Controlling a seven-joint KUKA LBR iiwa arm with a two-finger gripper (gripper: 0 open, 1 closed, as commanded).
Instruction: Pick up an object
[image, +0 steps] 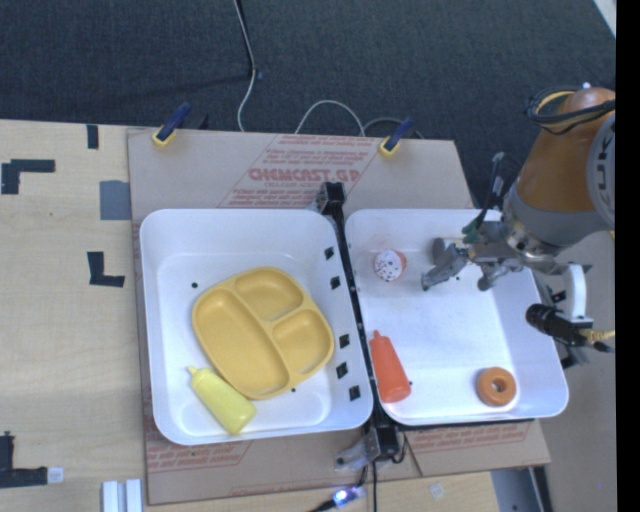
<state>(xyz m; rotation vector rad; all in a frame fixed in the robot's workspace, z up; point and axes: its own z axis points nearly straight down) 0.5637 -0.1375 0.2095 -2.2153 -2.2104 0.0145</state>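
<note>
My gripper (462, 275) hangs over the upper right part of the right bin (450, 400), its two grey fingers spread open with nothing between them. A small white ball with red dots (389, 264) lies to its left near the bin's back. An orange bottle (389, 367) rests against the bin's left wall toward the front. A brown donut (496, 386) sits in the front right corner.
The left bin (160, 250) holds a yellow divided plate (262, 331) and a yellow bottle (221, 399) at its front left. A black divider strip (345, 300) runs between the bins. The arm's orange band (562, 170) and a black fitting (556, 324) overhang the right edge.
</note>
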